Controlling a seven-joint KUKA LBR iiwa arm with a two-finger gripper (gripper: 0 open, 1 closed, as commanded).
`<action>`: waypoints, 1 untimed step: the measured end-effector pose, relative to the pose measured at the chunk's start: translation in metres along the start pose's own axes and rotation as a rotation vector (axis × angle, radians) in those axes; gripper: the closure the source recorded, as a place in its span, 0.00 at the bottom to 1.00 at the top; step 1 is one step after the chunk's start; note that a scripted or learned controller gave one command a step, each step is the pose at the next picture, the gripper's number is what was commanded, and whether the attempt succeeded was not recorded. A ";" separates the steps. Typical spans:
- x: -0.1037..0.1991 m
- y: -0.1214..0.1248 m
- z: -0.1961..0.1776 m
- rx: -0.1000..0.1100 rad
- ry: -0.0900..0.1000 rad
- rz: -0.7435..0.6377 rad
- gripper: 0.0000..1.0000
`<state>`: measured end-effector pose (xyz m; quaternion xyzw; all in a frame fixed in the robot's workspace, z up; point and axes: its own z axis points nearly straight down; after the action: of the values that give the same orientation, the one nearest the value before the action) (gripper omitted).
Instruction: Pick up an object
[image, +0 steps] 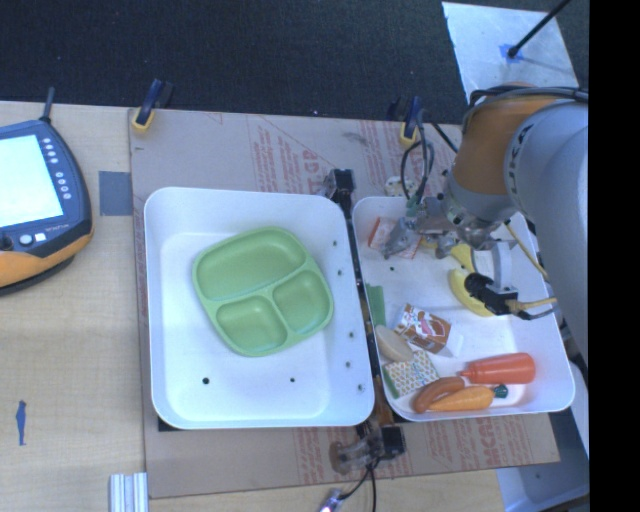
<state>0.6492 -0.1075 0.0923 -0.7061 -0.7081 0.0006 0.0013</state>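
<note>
In the right bin (560, 395), a carrot (455, 399) lies pointing left; jaws' state unclear.

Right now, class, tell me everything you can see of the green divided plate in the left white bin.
The green divided plate is pale green and looks like plastic, with rounded corners and three compartments: one long, two smaller. It lies flat, turned at a slant, on the floor of the left white bin, near its middle, clear of the walls. All three compartments hold nothing.

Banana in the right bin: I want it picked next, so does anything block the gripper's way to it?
Nothing visible blocks it. The banana lies just below the gripper, by the bin's right wall, with only the arm's own cables over it.
</note>
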 end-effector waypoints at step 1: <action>-0.035 0.007 -0.075 -0.002 -0.001 0.000 0.00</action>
<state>0.6567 -0.1424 0.1674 -0.7062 -0.7080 0.0004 0.0000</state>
